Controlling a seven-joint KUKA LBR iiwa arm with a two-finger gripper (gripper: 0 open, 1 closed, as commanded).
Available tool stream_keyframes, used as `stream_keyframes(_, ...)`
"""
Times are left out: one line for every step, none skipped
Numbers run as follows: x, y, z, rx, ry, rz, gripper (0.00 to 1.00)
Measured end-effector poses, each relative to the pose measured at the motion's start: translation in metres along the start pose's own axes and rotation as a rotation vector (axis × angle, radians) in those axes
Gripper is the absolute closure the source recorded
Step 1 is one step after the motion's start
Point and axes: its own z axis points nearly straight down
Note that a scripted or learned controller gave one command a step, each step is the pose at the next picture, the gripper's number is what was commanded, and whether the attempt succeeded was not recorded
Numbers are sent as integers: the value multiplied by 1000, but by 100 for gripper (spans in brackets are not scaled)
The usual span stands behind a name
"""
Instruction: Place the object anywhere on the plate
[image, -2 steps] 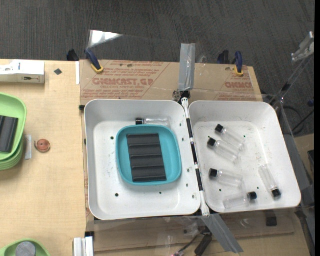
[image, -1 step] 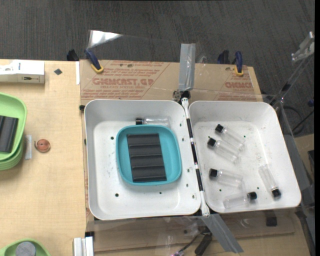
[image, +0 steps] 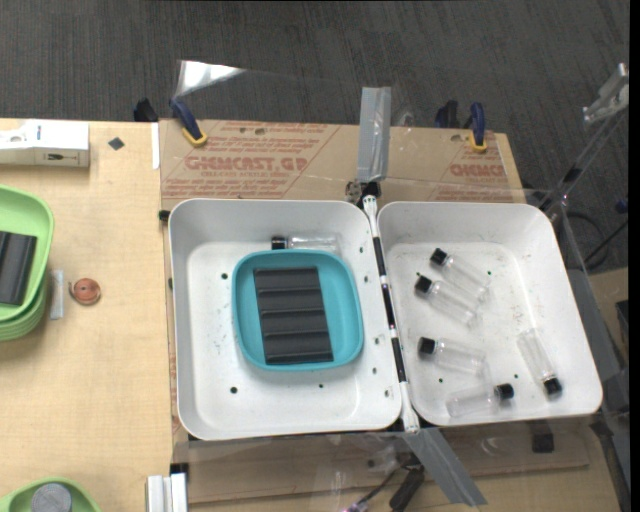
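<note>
Wooden bench (image: 90, 400), teal plate (image: 298, 310) in left bin (image: 190, 330), vials (image: 455, 292) in right bin (image: 560, 300).

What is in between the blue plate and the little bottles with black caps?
In the camera view, the two bins' touching white walls lie between the teal plate and the capped vials.

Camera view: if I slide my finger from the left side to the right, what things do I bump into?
Green tray → small orange disc → left white bin → teal plate → right white bin with clear vials.
</note>
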Motion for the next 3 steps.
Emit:
stream_keyframes(0, 0, 0, 0, 0, 0, 0)
stream_keyframes(0, 0, 0, 0, 0, 0, 0)
stream_keyframes(0, 0, 0, 0, 0, 0, 0)
